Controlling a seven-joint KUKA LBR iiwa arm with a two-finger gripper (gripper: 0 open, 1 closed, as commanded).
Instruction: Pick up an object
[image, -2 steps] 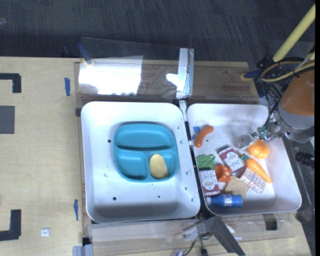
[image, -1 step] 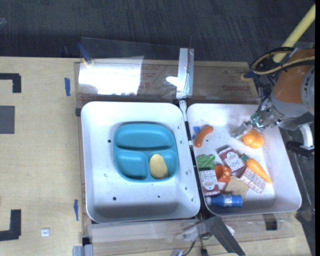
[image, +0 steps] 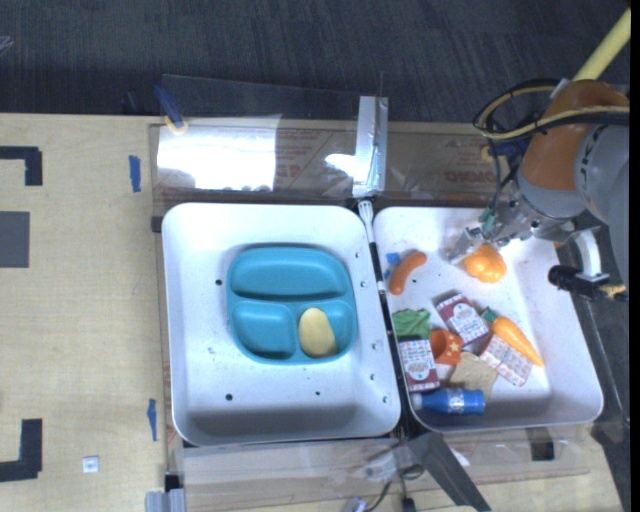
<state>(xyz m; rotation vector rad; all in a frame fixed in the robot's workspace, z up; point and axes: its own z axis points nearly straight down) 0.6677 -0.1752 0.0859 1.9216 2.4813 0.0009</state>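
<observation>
Jaws (image: 487, 237), right bin (image: 580, 385): tips directly above orange fruit (image: 485, 265), touching or nearly so; grip state impossible to tell.

You have a light wooden bench (image: 80, 330) carrying two shallow white bins set side by side, their inner rims touching. The left bin (image: 190, 300) sits near the bench's middle; the right bin (image: 575, 385) sits at its right end. Behind both bins you see a clear plastic sheet (image: 230, 150) lying flat, catching glare.
</observation>
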